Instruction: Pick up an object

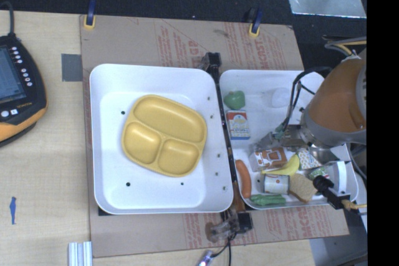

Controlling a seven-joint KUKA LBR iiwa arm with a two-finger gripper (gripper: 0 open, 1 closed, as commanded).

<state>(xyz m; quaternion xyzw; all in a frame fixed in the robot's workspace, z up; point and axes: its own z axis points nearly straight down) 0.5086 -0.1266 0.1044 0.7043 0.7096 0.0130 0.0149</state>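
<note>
Presently: arm (333,106) is hanging over right bin (262,81) crowded with toy food; jaw state untellable. Yellow tray (164,134) is sitting in left bin (109,190).

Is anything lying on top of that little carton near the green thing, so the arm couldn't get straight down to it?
Nothing visible lies on the carton. It sits flat in the right bin, with the green lump just behind it and the sausage in front, both beside it rather than over it. The arm hangs over the bin's right part, off to the side.
</note>
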